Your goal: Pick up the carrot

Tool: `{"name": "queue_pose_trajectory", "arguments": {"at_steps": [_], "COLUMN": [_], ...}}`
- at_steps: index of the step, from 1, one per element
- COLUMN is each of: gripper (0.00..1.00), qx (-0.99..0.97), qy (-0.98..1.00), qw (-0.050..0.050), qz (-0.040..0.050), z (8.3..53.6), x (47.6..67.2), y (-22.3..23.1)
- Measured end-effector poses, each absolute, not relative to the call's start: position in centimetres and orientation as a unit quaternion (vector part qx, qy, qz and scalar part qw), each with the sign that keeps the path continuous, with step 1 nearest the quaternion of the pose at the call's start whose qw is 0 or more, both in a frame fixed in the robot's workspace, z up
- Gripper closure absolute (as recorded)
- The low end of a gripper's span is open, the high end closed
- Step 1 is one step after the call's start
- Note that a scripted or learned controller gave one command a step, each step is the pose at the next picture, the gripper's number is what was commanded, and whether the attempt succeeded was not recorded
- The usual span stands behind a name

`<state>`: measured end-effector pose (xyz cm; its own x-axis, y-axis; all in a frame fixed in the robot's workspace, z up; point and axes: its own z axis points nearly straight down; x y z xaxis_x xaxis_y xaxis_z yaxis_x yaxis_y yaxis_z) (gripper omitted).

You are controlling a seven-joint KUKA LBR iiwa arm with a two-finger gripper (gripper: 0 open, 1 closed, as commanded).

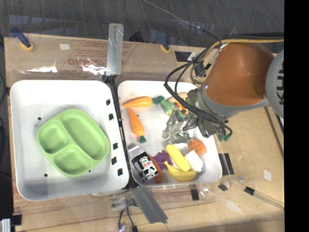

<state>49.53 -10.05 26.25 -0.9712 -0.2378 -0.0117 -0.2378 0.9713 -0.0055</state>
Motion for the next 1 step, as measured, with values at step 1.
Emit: {"name": "queue_pose_trajectory", "arguments": {"at_steps": [1], "gripper": [1.00], "qx": [-0.047], "qy": [0.999], "qw": [0.003], "qz": [-0.0019], "z": [33.73], "x": [56.97], "y": [-15.82]}}
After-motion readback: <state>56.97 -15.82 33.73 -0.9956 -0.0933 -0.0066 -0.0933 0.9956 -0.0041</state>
